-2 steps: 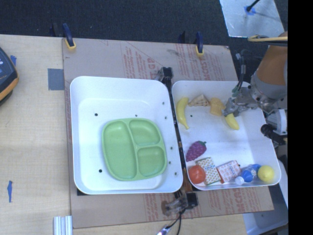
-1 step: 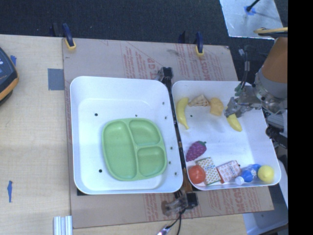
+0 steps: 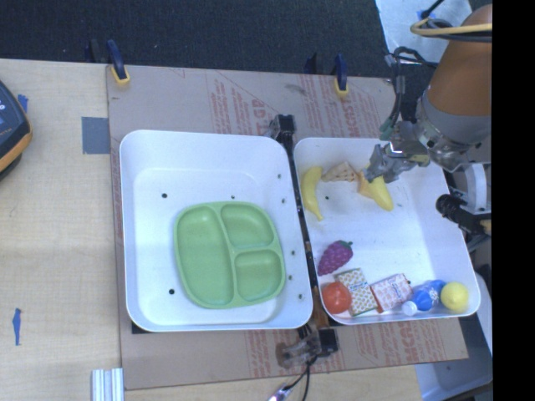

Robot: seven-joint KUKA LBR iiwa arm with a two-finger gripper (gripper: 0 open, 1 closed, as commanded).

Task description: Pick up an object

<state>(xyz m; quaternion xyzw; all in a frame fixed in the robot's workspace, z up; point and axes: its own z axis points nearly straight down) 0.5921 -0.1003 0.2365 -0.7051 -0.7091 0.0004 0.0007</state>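
My gripper (image 3: 383, 167) hangs over the back of the right bin (image 3: 418, 241), just above and touching a small yellow piece (image 3: 379, 195). A tan wedge (image 3: 339, 172) lies right beside it on the left, and a banana (image 3: 311, 192) lies along the bin's left wall. Purple grapes (image 3: 334, 256) sit lower in the bin. Along the front wall lie a red tomato (image 3: 335, 297), a checkered packet (image 3: 358, 291), a red and white carton (image 3: 390, 291), a blue bottle (image 3: 425, 297) and a yellow lemon (image 3: 454, 296).
The left bin (image 3: 142, 224) holds a green divided plate (image 3: 229, 252). The arm's orange band (image 3: 458, 82) and grey body stand over the right bin's far right corner. Blue clamps (image 3: 118, 63) hold the board at the back edge.
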